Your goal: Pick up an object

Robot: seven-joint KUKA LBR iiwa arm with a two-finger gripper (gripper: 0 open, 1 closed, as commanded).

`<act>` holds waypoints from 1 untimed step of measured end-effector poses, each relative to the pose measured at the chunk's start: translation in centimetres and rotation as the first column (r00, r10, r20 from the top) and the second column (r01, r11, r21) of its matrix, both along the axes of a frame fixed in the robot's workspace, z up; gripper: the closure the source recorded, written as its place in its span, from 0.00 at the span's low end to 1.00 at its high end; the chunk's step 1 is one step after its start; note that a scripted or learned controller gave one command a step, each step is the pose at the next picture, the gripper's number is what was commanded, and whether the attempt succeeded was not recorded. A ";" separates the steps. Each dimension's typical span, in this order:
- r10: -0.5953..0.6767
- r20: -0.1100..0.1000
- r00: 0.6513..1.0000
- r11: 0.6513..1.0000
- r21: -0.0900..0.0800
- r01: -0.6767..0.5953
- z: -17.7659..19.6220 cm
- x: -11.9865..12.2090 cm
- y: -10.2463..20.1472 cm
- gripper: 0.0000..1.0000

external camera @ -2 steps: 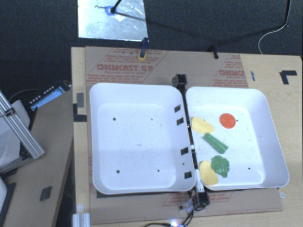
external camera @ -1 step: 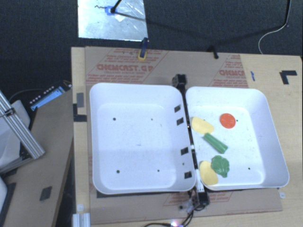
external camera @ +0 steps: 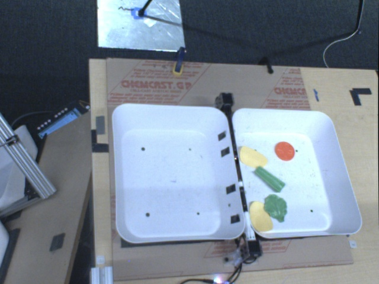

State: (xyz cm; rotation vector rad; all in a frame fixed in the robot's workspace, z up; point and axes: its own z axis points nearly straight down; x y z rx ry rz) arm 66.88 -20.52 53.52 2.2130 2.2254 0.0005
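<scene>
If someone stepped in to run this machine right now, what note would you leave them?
Right bin holds five pieces: orange disc, yellow piece, green stick, green leafy piece, second yellow piece touching it, all toward the divider.
Left bin is the other tray.
Done: nothing lifted; every piece lies on the bin floor.
Left: pick up one object; the orange disc stands apart, probably easiest.

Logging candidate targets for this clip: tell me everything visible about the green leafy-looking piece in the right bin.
The green leafy piece is a small, dark green, lobed item with a bumpy outline, like a toy broccoli or lettuce head, apparently plastic. It lies flat on the floor of the right bin, near the bin's front left corner. Its left edge touches or slightly overlaps a yellow piece. A green stick-shaped piece lies just behind it; whether they touch cannot be told. Nothing grips it.
</scene>
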 end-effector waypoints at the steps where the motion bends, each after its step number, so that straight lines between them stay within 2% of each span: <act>1: 0.000 0.000 1.000 1.000 0.000 0.000 0.0 0.0 0.0 1.00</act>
